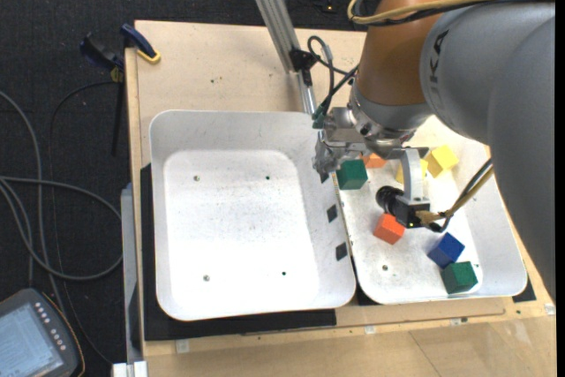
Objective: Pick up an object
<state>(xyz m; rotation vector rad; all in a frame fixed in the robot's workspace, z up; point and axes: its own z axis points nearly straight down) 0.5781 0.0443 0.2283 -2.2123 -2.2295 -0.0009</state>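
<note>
The green block (351,175) is seen at the upper left of the right bin (402,274), close to the wall that is shared with the left bin (229,216). It is judged to be a small, rigid cube, light enough to be lifted with little force and not likely to be crushed or bent. Its faces look flat and smooth, so some slipping may be expected if it is caught by an edge or a corner. Two opposite flat sides are best taken, with the grip kept low and square across the middle.

The pincer (335,162) is placed directly beside and partly over this block, at its upper left. Whether the pincer is released or clenched cannot be told, since its tips are hidden under the wrist and merge with the dark shapes around them. The block is not clearly shown between them, so no hold can be claimed.

The nearness of the bin wall is judged to be a hindrance, as little room is left on that side.

Further out in the same bin, an orange block (388,229), a blue block (446,249), a second green block (460,277) and a yellow block (441,160) are scattered, well apart from the first. Both bins are carried by the pale desk (221,66).
</note>
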